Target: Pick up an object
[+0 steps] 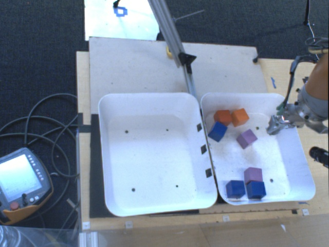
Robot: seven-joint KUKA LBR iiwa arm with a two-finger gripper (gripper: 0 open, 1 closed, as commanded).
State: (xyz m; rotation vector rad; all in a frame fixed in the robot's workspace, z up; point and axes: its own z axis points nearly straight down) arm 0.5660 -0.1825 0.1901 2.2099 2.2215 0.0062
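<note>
The right bin (303, 161) holds several small blocks. Two orange blocks (231, 117) sit side by side near its far end, with a blue block (217, 131) just left of them. A purple block (247, 138) lies alone in the middle. Near the front edge are two blue blocks (245, 189) with a purple block (253, 174) behind them. My gripper (275, 126) hangs over the right side of this bin, to the right of the lone purple block and apart from it. Nothing shows between its fingers.
The left bin (108, 138) stands beside the right one, sharing a middle wall. A grey pole (167, 24) slants across the board behind the bins. Cables and a teach pendant (20, 181) lie on the floor at the left.
</note>
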